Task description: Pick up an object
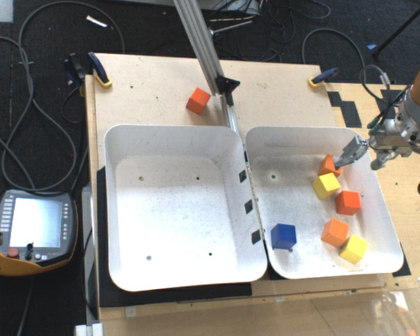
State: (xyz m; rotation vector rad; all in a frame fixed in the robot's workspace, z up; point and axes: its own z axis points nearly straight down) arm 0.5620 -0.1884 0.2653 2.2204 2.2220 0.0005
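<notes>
- Claw (365, 154) is seen at the right bin's (294, 268) upper right corner, its two fingers spread apart, with nothing gripped between them.
- One fingertip is placed just beside an orange cube (327, 165); contact cannot be told.
- Below it a yellow cube (327, 185), a red cube (348, 201), another orange cube (334, 232), a second yellow cube (354, 248) and a blue cube (283, 236) are found in the same bin.
- A further orange cube (197, 101) is seen on the desk (147, 89), behind the left bin (126, 257).
</notes>
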